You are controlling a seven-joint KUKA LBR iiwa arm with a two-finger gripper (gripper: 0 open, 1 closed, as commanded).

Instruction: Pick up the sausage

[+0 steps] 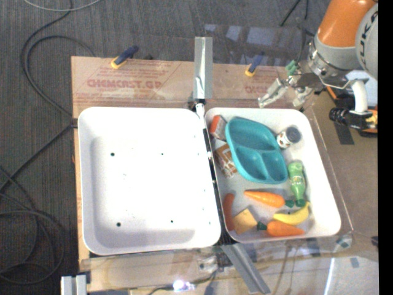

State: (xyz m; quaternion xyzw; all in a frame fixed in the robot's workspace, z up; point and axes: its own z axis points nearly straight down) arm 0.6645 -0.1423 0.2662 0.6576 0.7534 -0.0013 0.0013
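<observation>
Reddish-brown, the sausage lies in the right bin, near its lower left corner, just beside a tan block and below the teal tray. The gripper hangs above the bin's far edge, well apart from it, with fingers spread wide and nothing between them, so I judge the pick is not yet begun: reaching, closing and lifting are all left.
</observation>
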